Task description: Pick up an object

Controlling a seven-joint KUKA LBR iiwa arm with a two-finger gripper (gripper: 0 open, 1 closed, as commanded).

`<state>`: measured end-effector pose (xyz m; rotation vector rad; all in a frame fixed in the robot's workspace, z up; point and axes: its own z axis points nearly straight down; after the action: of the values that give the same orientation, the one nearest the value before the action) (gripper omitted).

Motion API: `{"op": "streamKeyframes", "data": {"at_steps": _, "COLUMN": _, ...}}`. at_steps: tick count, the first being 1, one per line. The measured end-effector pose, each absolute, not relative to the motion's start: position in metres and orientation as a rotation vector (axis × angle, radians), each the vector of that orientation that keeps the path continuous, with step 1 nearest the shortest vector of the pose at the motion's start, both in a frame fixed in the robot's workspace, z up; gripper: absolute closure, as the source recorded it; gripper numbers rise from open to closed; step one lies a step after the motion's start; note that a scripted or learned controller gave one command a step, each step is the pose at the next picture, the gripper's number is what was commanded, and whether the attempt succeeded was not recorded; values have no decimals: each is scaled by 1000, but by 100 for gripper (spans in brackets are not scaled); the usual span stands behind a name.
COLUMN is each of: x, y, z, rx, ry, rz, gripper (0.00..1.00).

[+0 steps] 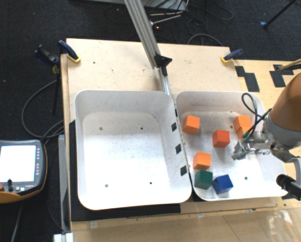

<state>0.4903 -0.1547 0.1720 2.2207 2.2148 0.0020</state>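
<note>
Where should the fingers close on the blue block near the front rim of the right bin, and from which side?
Come straight down on the blue block and close on its upper-left and lower-right faces, which look free. It sits rotated, with the green block close on its left, so turn the gripper to match and avoid that side.

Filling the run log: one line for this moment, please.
gripper: over right bin, holding nothing seen | nearest: red cube | left bin

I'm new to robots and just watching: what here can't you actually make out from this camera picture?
- The gripper: too small and blurred to read its state, in the camera view.
- The orange block by the right bin's far side: partly covered by the black cable.
- The arm: cut off by the frame's right edge.
</note>
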Motion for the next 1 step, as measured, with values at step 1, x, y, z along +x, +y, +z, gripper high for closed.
{"op": "streamKeyframes", "data": {"at_steps": 1, "x": 490, "y": -153, "z": 169, "rx": 2220, "ry": 2221, "rz": 0, "gripper": 0}}
